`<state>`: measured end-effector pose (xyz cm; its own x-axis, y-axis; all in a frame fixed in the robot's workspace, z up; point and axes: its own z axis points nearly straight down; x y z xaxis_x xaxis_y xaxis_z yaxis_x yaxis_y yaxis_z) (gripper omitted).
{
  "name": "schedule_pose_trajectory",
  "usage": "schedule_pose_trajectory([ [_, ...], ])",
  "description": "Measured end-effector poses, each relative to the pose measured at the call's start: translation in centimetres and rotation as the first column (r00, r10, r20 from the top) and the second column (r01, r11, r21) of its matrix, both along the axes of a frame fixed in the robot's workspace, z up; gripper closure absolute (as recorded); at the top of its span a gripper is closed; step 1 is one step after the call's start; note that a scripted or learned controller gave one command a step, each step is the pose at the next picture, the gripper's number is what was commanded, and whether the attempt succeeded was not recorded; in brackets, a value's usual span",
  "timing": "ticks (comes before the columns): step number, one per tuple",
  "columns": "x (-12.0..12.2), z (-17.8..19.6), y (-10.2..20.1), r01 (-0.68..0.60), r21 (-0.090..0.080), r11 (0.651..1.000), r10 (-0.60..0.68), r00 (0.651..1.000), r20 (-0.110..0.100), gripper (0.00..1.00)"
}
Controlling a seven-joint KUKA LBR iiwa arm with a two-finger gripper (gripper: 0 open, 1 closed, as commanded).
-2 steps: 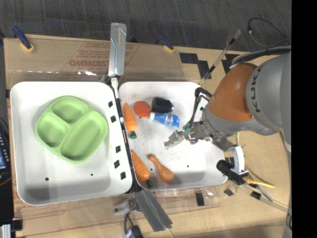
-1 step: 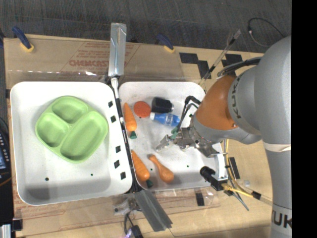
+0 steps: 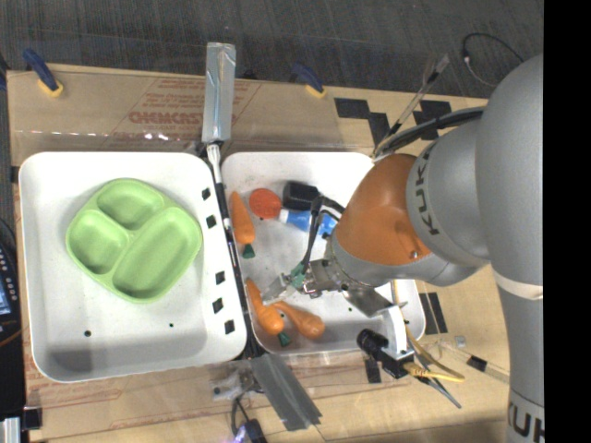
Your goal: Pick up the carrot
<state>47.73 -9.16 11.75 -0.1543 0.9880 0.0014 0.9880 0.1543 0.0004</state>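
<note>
A grey KUKA arm with its orange band (image 3: 383,224) reaches in from the right of the frame and hangs over the right-hand white bin (image 3: 365,166), its gripper (image 3: 297,284) low near the bin's centre, just above and right of a cluster of orange toy vegetables. Whether the gripper is apart or together cannot be told from this slanted overhead angle. A carrot (image 3: 242,220) lies along the bin's left wall in the middle of the frame, green tip pointing down; two more carrot-like pieces (image 3: 282,319) rest against the lower left corner of the same bin, close below the gripper. Nothing orange is seen between the tool's tips, so by this evidence the pick is not yet made: the approach looks largely done, while the grasp and lift remain. A red tomato-like toy (image 3: 266,202) and a blue-and-black item (image 3: 299,207) sit toward the bin's top. The left bin (image 3: 46,275) holds a green divided plate (image 3: 135,239).
</note>
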Motion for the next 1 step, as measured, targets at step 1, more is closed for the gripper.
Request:
schedule_pose_trajectory([
  [1,-0.11,-0.35,-0.41,-0.465,0.002,0.885,0.465,0.885,-0.003,0.0],
])
